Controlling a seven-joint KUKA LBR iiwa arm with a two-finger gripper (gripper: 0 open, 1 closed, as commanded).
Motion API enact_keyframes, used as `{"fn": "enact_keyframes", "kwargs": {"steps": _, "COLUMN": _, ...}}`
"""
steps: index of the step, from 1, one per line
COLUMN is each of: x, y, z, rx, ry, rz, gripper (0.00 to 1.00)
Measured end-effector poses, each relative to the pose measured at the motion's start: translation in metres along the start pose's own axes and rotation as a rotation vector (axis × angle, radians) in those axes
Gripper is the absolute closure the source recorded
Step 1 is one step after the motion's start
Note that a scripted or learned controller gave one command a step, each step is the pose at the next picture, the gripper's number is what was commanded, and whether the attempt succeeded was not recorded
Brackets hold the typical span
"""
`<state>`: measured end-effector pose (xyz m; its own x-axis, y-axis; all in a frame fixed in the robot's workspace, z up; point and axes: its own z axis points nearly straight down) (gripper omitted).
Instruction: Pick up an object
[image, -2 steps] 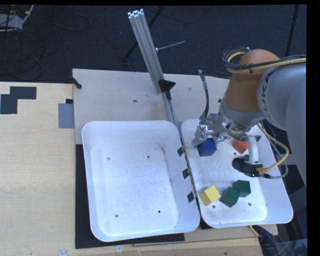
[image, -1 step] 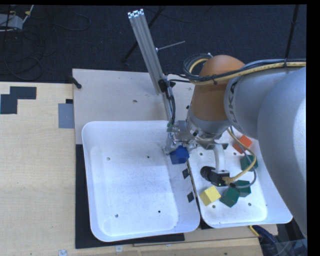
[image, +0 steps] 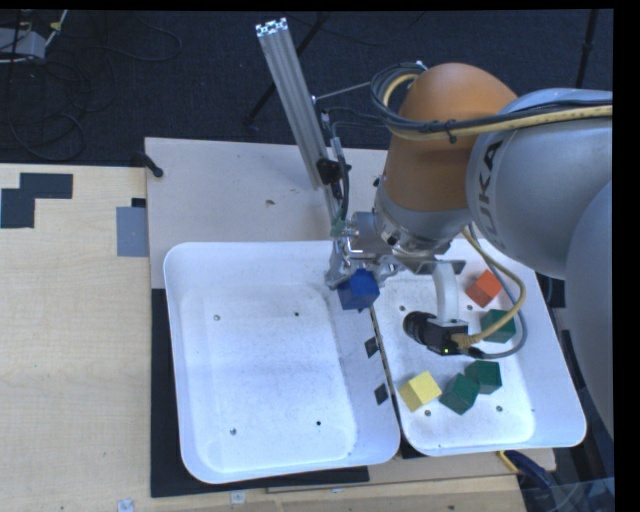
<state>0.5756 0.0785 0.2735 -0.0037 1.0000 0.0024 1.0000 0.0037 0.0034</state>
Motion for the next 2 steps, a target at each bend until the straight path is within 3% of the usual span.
{"fn": "enact_keyframes", "kwargs": {"steps": 1, "x": -0.074, "y": 0.007, "z": 0.029, "rx": 0.011, "ry": -0.006, "rz": 0.011, "gripper": 1.00}}
{"fn": "enact_keyframes", "kwargs": {"steps": 2, "x": -0.017, "y": -0.059, "z": 0.042, "rx": 0.014, "ry": 0.000, "rz": -0.001, "gripper": 1.00}}
